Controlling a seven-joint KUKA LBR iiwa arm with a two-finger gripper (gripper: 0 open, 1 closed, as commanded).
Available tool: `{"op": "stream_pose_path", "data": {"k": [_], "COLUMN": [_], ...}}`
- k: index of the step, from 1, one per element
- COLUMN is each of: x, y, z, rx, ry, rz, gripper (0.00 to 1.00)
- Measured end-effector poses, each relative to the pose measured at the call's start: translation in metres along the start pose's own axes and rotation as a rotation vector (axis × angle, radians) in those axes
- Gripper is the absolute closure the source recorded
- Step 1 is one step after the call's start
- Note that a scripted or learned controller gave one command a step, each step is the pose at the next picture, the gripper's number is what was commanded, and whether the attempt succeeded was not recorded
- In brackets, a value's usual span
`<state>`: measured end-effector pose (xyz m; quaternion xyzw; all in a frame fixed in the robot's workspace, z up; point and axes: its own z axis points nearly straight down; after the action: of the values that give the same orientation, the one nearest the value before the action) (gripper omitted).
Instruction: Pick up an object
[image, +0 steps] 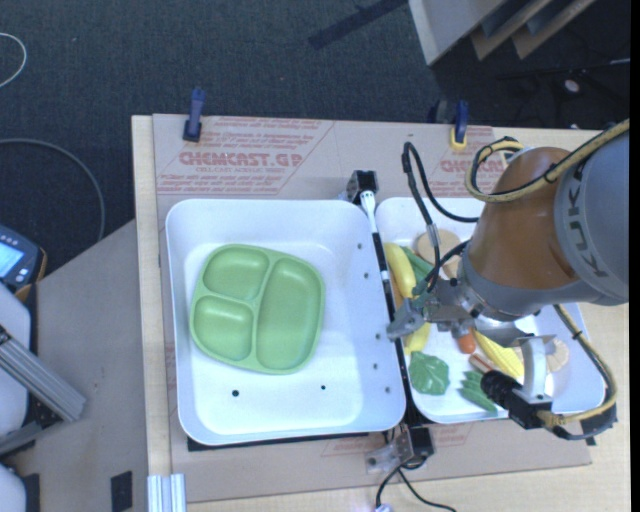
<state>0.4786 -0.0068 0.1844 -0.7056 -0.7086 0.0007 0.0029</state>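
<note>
My gripper (421, 317) hangs low over the left side of the right bin (590, 375), under the orange band and grey wrist. A yellow banana-like piece (399, 269) lies along that bin's left wall and runs beneath the gripper. A flat green leafy toy (430, 373) rests just in front of the gripper. Another green piece (478, 391), a small orange piece (467, 343) and a yellow piece (497, 353) lie to the gripper's right. A beige round piece (436, 243) sits behind. The arm hides much of this bin.
The left bin (340, 390) holds a green divided plate (258, 307). A black cable (420, 200) loops over the right bin's back. Blue clamps (193, 112) pin the cardboard at the rear. The divider rim (382, 280) between the bins stands close to the gripper's left.
</note>
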Motion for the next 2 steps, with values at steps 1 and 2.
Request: {"op": "stream_pose_path", "data": {"k": [1, 2], "x": [-0.003, 0.070], "y": [0.001, 0.002], "z": [-0.010, -0.120], "rx": [-0.003, -0.018], "ry": [-0.002, 0.002], "rz": [0.004, -0.006], "gripper": [1.00, 1.00]}}
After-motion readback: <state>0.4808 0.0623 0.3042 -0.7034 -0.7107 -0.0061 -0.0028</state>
